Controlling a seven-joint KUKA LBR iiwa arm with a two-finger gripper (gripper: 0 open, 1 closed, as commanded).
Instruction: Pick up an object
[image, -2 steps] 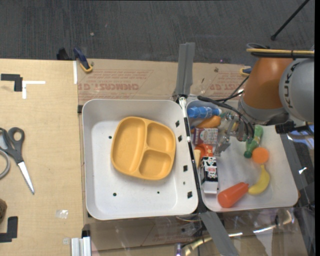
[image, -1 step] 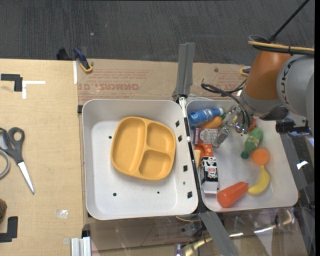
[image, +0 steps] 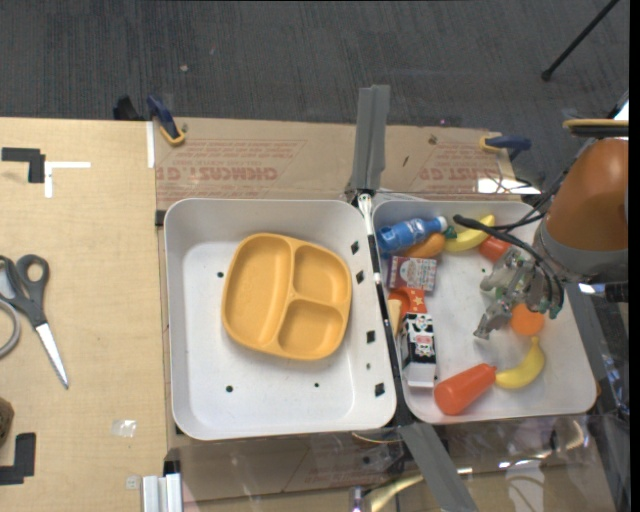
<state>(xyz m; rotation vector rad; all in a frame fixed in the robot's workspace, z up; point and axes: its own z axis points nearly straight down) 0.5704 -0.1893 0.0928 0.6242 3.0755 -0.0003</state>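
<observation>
Table carried two white bins side by side, plus scissors at far left.

Left bin: held a yellow divided plate, 3 compartments, lying flat approx. at center.

Right bin: held the loose items. Arm reached in from the right, w/ orange band above the wrist. End effector hung over the bin's mid-right area, pointing down-left; open/closed state could not be told, and nothing was seen between its tips.

Items in right bin, large to small:
- Blue bottle, on its side at top left.
- Red-orange carrot, bottom center, touching a banana.
- That banana, bottom right.
- Second banana, top, partly under a cable.
- Milk carton, along the left wall.
- Red-white packet, below the bottle.
- Orange ball, just beside the end effector, on its right.
</observation>
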